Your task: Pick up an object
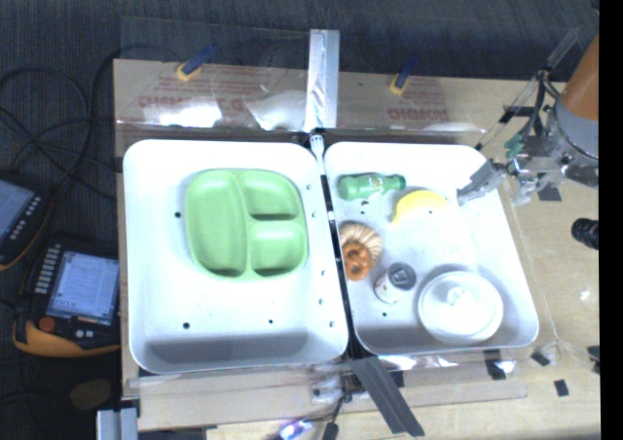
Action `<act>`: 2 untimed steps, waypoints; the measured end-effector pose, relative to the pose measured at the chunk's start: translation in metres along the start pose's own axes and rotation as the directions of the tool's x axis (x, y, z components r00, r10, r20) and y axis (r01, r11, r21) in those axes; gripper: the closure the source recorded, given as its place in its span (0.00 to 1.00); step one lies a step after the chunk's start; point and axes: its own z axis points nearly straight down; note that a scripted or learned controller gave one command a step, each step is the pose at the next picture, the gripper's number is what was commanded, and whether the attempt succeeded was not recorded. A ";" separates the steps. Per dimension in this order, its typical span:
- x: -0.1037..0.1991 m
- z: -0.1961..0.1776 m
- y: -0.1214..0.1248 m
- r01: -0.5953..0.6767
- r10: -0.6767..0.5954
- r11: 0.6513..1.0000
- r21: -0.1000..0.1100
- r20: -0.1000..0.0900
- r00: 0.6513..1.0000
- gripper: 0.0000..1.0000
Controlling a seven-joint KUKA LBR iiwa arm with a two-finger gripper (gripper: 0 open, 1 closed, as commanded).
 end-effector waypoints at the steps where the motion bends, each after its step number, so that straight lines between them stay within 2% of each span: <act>1: -0.026 0.136 -0.028 -0.022 0.022 1.000 0.004 -0.007 1.000 0.00; 2: 0.012 0.172 -0.072 0.077 -0.077 0.997 -0.016 0.009 0.997 0.00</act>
